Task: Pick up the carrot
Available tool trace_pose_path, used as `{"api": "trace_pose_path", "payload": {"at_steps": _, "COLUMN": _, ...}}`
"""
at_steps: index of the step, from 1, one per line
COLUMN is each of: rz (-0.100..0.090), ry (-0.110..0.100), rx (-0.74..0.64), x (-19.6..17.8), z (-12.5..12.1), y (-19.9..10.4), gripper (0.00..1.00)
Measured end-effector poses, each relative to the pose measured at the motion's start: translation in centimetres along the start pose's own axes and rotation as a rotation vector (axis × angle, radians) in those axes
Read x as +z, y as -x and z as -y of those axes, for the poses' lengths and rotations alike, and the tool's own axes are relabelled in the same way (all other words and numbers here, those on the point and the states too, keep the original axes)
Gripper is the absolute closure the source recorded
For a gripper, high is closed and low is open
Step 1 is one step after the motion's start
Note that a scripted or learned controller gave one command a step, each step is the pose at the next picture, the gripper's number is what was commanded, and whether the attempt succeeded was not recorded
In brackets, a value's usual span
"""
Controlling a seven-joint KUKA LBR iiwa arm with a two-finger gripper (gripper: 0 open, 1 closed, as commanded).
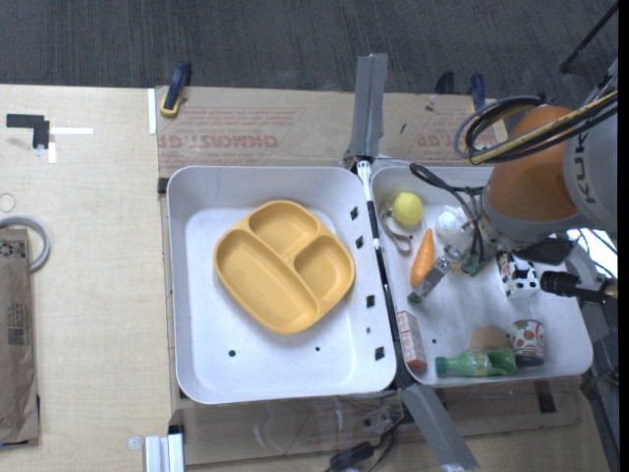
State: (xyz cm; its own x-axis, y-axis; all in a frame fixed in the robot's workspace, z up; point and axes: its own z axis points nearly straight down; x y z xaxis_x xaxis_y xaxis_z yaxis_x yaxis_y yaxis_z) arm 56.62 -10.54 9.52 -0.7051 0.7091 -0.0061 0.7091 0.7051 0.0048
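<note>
Camera view, looking down at a slant on a light wooden counter (pixel 79 264) bearing two shallow white bins side by side. Left bin (pixel 197 362), centre of frame: one yellow divided plate (pixel 285 264) with three compartments, lying flat. Right bin (pixel 570 357), right of frame: carrot (pixel 423 257), orange, lying nearly upright in the picture near the bin's left wall, just below a yellow ball (pixel 408 207). Gripper (pixel 439 275), metal, at the end of the grey arm with its orange band (pixel 531 180), reaching in from the right; its tip sits just beside the carrot's lower right, and whether the two touch cannot be told. The carrot is not seen between its fingers, and whether they stand apart or together cannot be told. Lower part of the right bin: green bottle (pixel 477 364) lying on its side, small printed can (pixel 528 340) just right of it, red and white packet (pixel 410 340) along the left wall. Black and white cow-patterned item (pixel 519 278) at the bin's right side. Cardboard sheet (pixel 265 126) beneath the bins at the upper middle.
</note>
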Motion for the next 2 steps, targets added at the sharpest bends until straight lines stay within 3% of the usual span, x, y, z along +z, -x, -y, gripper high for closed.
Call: {"api": "trace_pose_path", "payload": {"at_steps": 2, "rz": -0.011, "ry": -0.011, "rx": -0.289, "x": 0.1, "z": -6.5, "y": 5.6, "gripper": 0.0}}
